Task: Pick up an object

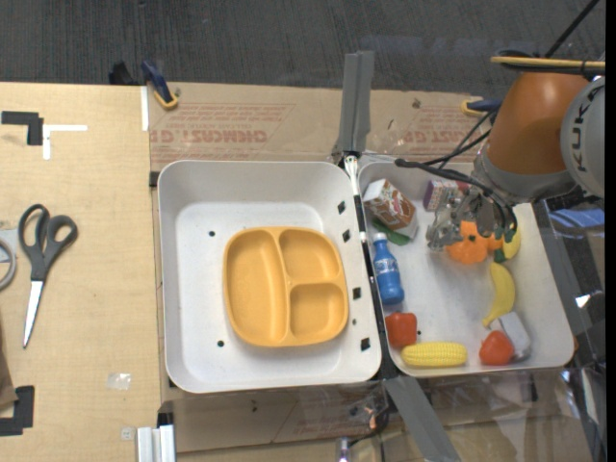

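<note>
Camera view shows the arm (539,128) reaching in from the right over the right bin (549,296), with the gripper (452,229) low beside an orange pumpkin-like toy (470,245); whether it is spread or pinching anything I cannot tell. Around it in that bin lie a banana (500,294), a blue bottle (388,271), a corn cob (434,355), a red pepper (401,329) and a snack packet (393,205). The left bin (183,287) holds a yellow divided plate (286,286). Scissors (40,258) lie on the bench, well apart to the left.
</note>
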### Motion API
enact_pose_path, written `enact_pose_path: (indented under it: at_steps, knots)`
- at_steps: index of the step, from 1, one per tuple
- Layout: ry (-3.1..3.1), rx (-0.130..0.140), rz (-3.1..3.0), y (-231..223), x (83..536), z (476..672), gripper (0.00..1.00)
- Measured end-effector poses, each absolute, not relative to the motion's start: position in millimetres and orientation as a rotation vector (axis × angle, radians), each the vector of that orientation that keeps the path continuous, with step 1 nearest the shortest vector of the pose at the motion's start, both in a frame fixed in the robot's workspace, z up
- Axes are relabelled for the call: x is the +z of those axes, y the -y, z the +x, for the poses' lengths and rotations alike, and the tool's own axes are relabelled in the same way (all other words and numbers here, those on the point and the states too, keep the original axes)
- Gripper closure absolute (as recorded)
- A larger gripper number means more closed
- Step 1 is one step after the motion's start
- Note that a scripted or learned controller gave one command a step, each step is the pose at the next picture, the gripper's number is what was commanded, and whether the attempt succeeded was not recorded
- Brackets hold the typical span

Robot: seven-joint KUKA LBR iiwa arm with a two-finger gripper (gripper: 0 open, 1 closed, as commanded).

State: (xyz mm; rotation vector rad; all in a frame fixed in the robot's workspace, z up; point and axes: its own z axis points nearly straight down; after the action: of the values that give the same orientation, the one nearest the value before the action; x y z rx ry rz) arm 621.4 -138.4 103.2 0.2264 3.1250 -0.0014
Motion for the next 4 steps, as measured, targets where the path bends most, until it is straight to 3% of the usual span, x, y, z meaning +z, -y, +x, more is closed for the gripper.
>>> enact_pose_path:
  at_steps: [1,2,3,4]
  knots:
    - [-3.109,-0.001,0.398,162.8,94.2,653.9,1.00]
    - [-3.114,0.001,0.391,114.7,92.7,584.5,1.00]
    - [-3.134,-0.001,-0.112,141.4,130.6,595.7,1.00]
    - [-3.068,0.000,-0.662,145.7,92.9,561.2,1.00]
